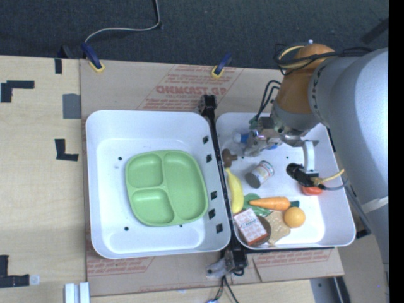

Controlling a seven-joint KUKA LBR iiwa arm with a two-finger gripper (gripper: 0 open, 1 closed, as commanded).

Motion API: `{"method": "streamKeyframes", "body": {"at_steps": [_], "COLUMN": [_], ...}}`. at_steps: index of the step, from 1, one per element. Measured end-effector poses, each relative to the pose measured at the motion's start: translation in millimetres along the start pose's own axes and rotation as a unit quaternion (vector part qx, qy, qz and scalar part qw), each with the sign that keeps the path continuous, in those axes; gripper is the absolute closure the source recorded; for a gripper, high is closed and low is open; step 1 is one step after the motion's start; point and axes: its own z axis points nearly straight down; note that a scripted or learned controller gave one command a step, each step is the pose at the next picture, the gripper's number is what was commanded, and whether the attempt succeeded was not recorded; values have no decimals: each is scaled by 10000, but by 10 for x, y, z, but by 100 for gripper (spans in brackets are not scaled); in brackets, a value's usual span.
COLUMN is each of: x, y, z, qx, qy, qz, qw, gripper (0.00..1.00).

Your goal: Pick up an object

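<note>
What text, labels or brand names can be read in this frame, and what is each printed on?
"CHEMCAST" in red, followed by letters too blurred to read: on the brown cardboard sheet under the bins, above the left bin.
Smaller red print below that word: too blurred to read.
Red and white packet in the right bin: has printing, too small to read.
Small can: no legible label.

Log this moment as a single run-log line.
end effector: low in right bin | near: small can | grasp: unclear | left bin: green divided plate
</note>
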Motion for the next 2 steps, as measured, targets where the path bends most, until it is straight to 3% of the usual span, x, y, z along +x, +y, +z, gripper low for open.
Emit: {"method": "streamKeyframes", "body": {"at_steps": [1, 2], "x": [-5, -82], "y": [-1, -529], "z": [0, 87], "qx": [1, -25], "qy": [-7, 28], "qz": [2, -8], "qw": [10000, 10000], "gripper": [0, 0]}}
